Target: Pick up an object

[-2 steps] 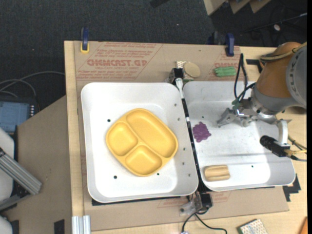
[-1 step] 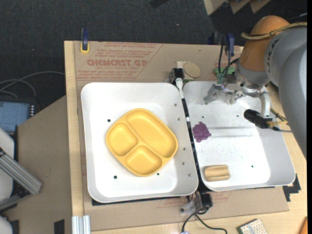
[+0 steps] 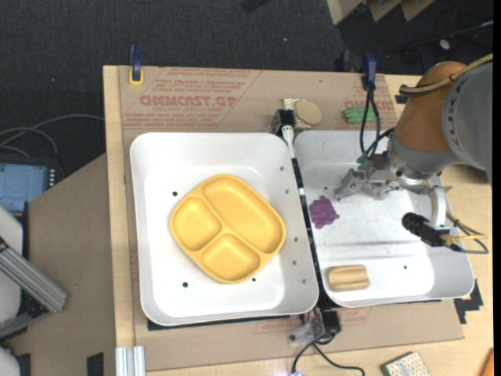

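Fingers (image 3: 346, 186) look spread, nothing between them. Gripper (image 3: 366, 185) hangs beside the purple blob (image 3: 322, 211), so closing could grab air.

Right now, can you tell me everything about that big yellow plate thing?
The yellow plate is a divided dish that looks like smooth plastic, with rounded corners and three hollows: one long one along its upper right side and two smaller ones at its left and bottom. It lies flat, right side up, turned at an angle, in the middle of the left white bin. It rests on the bin's floor.
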`<action>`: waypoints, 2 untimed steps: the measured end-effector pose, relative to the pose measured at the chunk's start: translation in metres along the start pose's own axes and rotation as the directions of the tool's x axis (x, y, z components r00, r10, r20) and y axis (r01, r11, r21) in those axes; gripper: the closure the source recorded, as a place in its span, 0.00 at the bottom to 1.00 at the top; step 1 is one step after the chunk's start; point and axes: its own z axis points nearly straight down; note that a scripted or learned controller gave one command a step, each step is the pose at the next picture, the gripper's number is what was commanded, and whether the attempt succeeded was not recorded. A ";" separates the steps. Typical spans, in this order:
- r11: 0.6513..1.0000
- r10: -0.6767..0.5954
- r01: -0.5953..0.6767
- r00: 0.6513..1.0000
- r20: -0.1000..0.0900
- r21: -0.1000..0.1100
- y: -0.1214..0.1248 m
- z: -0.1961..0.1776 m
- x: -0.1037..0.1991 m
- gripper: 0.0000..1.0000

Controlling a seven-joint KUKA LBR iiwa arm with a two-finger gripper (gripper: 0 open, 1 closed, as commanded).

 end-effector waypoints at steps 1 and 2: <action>1.000 -0.008 0.008 1.000 0.002 -0.012 0.044 -0.001 0.043 0.00; 1.000 0.002 -0.002 1.000 0.006 -0.012 0.066 -0.001 -0.033 0.00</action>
